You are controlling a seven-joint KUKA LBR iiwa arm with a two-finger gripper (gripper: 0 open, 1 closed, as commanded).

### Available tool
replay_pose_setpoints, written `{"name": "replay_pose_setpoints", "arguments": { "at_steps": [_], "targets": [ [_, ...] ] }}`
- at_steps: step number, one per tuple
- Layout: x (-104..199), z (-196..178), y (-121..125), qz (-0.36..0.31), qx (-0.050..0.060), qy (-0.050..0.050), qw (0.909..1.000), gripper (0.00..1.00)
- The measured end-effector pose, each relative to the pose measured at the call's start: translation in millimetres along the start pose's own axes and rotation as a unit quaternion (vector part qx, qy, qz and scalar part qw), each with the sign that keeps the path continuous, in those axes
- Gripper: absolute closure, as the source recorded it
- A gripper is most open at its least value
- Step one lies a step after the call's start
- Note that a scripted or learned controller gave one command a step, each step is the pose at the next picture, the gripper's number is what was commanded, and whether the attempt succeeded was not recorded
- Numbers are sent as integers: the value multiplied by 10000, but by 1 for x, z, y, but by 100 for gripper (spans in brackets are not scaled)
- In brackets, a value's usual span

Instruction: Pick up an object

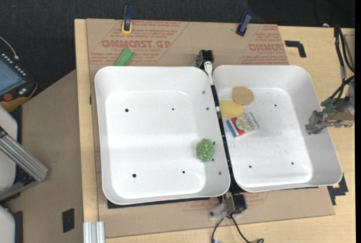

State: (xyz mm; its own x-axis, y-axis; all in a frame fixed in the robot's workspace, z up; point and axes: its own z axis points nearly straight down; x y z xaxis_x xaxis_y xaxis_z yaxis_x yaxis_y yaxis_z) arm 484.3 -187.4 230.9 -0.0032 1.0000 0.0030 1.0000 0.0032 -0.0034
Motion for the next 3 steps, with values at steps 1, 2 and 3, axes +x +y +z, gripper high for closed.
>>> {"name": "replay_pose_setpoints", "arguments": {
  "at_steps": [1, 2, 3],
  "targets": [
    [64, -81, 35, -23, -65, -22, 10000, 100],
    [0, -71, -7, 50, -8, -19, 10000, 100],
    [9, -10, 7, 16, 15, -2, 10000, 100]
  ]
}}
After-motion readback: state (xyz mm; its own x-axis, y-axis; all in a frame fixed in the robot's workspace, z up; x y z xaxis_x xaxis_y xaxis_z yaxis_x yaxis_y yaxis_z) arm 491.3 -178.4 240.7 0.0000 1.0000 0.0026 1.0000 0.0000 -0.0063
